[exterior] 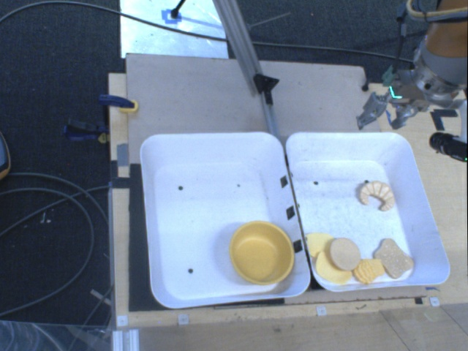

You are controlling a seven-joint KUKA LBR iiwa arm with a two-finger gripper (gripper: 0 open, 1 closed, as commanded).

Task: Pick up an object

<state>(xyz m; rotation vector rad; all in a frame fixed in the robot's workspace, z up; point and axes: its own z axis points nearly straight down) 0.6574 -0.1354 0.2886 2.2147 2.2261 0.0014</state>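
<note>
My gripper (pixel 386 114) hangs above the bench just behind the far right corner of the right bin (pixel 409 159), its two fingers spread open with nothing between them. In that bin lie a tan croissant (pixel 376 194), a round beige biscuit (pixel 344 254) resting on a yellow disc (pixel 326 263), a small ridged orange piece (pixel 368 270) and a brown toast-shaped piece (pixel 394 258). A yellow bowl (pixel 261 251) stands upright in the left bin (pixel 190 196), near its front right corner.
A slanted metal pole (pixel 241 39) with a black clamp crosses the bench behind the bins. A blue and yellow clamp (pixel 110 104) grips the bench's left edge. Cables lie on the dark floor at left.
</note>
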